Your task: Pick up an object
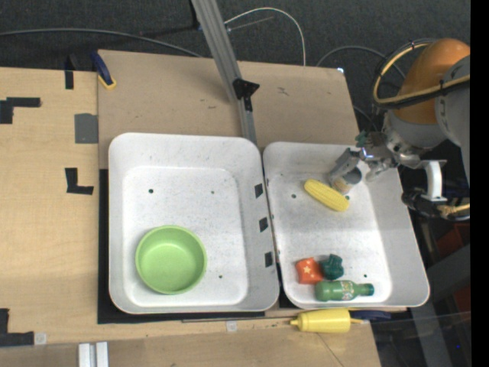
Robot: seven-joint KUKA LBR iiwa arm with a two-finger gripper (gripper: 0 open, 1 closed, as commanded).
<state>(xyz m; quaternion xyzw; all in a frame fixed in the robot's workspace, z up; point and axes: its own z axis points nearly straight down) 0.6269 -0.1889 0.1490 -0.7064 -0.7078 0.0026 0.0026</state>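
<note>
Approach step, I judge: gripper (345,176) is low near back edge of the right white bin (397,239), just beside the yellow plastic corn cob (327,195); opening I cannot tell. Next: centre over cob, then close.

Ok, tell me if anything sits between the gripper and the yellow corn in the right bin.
Nothing visible does. The gripper is right above the upper end of the yellow corn in the right bin. The orange, dark green and green bottle toys lie clustered well off at the bin's near edge.
</note>
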